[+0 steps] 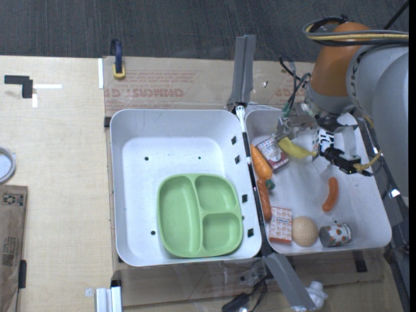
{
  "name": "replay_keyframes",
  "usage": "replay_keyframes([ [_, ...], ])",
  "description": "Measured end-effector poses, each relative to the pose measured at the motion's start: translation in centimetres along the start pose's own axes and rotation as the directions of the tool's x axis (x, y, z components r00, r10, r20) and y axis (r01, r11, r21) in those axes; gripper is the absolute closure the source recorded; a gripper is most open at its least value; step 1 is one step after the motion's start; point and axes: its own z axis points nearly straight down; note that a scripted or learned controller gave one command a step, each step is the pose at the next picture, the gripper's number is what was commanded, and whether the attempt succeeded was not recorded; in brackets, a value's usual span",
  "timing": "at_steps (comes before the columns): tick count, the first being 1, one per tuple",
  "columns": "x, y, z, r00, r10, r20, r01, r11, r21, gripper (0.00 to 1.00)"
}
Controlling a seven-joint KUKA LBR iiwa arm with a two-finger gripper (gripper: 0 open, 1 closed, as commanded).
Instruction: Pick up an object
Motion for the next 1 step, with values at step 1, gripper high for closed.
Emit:
replay_keyframes([
  [1, 4.48, 0.44, -10.45, 1.0, -0.021, -0.002, 0.021, 1.0, 0.011, 1.0],
])
